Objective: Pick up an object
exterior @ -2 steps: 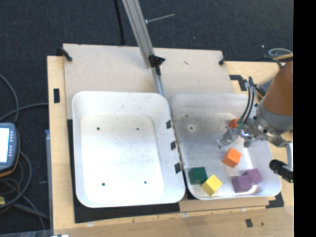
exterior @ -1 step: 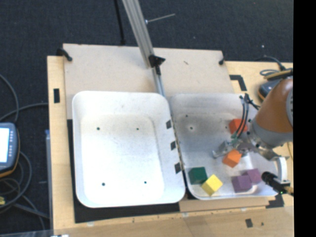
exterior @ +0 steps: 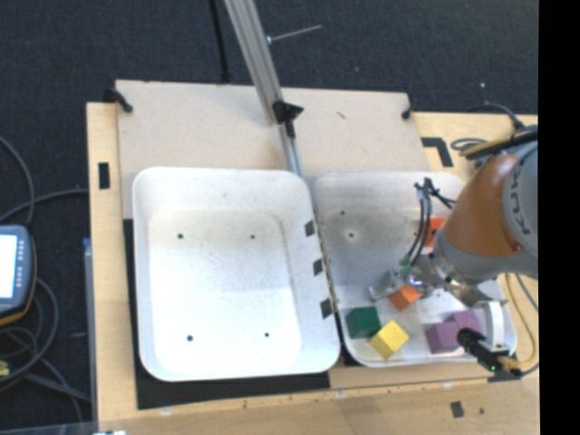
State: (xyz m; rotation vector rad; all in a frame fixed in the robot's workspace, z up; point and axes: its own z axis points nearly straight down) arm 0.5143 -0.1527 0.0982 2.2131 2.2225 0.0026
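Low in right bin [exterior: 362, 198], gripper [exterior: 391, 288] beside orange block [exterior: 407, 296]; jaw state unclear, cannot tell. Looks small, rigid, light; best pinched across flat opposite faces.

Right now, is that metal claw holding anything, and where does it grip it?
Cannot be told: the gripper sits at a small orange block, but the hold is unclear.

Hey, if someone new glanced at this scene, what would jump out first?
Probably the grey arm with its orange band, reaching in from the right over the right bin. Next, the bright blocks near that bin's front edge: a green block, a yellow block and a purple block.
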